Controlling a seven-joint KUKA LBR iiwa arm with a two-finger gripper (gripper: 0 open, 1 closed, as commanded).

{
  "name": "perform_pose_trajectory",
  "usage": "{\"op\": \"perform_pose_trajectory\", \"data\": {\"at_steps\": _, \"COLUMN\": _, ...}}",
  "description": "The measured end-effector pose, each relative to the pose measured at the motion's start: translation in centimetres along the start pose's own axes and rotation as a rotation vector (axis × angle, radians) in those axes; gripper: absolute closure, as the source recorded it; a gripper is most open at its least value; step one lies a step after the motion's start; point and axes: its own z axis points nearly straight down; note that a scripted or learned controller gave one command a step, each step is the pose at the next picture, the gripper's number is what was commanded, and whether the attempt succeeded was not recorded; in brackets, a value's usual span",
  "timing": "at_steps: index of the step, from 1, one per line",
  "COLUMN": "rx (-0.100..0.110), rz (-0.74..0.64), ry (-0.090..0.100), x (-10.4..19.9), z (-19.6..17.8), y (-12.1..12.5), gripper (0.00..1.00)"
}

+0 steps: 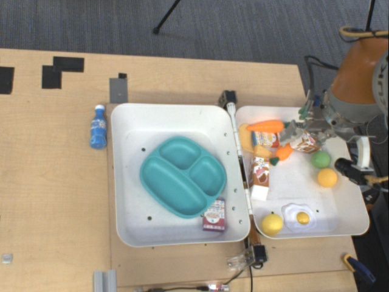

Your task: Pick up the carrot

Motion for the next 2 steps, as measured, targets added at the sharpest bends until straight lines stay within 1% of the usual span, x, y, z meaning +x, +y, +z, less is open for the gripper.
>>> {"op": "perform_pose_trajectory", "data": {"at_steps": 1, "rx": -0.002, "rz": 0.026, "ry": 0.000, "x": 2.3, "z": 8.6, "y": 0.2, "gripper": 0.00}}
{"op": "perform_pose_trajectory", "data": {"at_steps": 2, "rx": -0.002, "rz": 0.025, "ry": 0.000, "x": 2.4, "z": 7.6, "y": 0.3, "gripper": 1.00}}
